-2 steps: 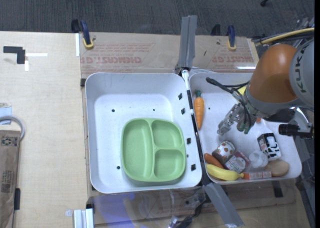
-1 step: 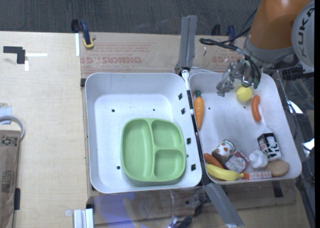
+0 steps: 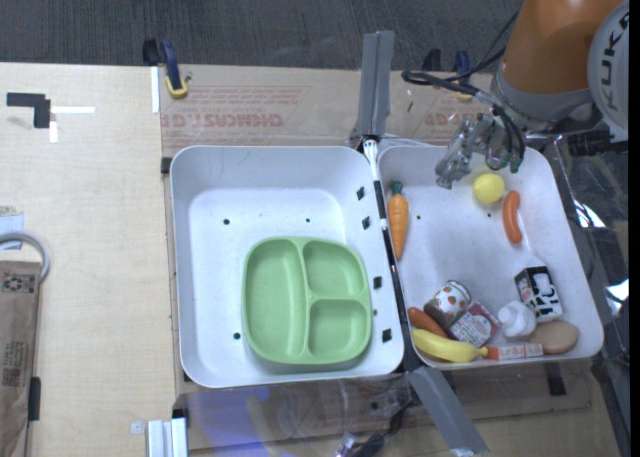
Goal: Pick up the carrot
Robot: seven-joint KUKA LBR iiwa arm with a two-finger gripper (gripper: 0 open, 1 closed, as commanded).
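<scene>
Banana (image 3: 446,347) and clutter sit at the near end, but the carrot (image 3: 398,222) lies lengthwise along the right bin's (image 3: 585,275) left wall. Gripper (image 3: 470,150) hovers up-right of it, can't tell if it's apart or together.

A bulbous orange band (image 3: 555,30) tops the grey wrist, black cables (image 3: 450,77) looping beside it, above a metallic silver gripper (image 3: 470,153)

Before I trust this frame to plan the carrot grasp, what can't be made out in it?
- Tool: small and blurred in the camera view, its state is unclear.
- Carrot: lies against the right bin's left wall, so its far side is hidden.
- Items in the near corner: piled together, overlapping; labels too small to read.
- Arm: cut off by the top and right edges.
</scene>
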